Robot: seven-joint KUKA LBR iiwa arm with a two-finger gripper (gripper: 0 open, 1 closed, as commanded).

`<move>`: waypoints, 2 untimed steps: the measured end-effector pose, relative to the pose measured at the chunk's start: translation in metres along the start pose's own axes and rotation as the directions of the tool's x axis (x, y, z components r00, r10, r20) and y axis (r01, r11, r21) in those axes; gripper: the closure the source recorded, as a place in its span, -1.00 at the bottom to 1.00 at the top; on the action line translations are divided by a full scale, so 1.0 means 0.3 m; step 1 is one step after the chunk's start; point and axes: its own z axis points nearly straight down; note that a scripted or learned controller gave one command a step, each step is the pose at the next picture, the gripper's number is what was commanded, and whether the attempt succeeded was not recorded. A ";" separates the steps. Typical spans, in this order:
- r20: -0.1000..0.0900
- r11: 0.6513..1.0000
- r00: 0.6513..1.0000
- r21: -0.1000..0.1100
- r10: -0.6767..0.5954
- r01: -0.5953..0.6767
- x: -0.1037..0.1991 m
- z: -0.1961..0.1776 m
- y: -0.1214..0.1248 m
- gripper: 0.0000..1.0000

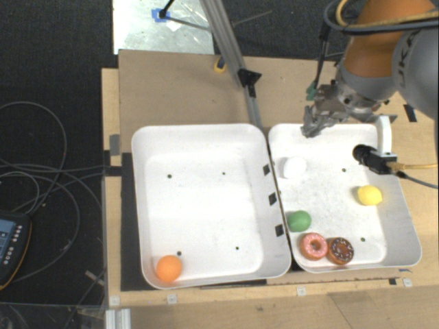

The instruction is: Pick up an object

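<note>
Two white bins sit side by side on a brown bench. Nearest, an orange ball (pixel 168 268) rests in the left bin's (pixel 199 156) near-left corner. Along the right bin's (pixel 398 245) near wall, a pink donut (pixel 313 245) touches a chocolate donut (pixel 340 250), with a green ball (pixel 298 220) just beyond the pink one. Farther right lies a yellow lemon (pixel 369 195). A white object (pixel 295 166), faint against the bin floor, sits near the divide between the bins. At the right bin's far edge the gripper (pixel 313 127) hangs, nothing visible between its fingers; whether they are spread or closed cannot be told. Behind it rises the grey arm (pixel 418 53) with its orange band (pixel 384 29).
</note>
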 end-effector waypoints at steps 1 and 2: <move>-0.001 1.000 1.000 0.004 0.000 0.000 0.179 0.057 0.028 1.00; -0.001 1.000 1.000 0.002 0.000 0.000 0.366 0.060 0.088 1.00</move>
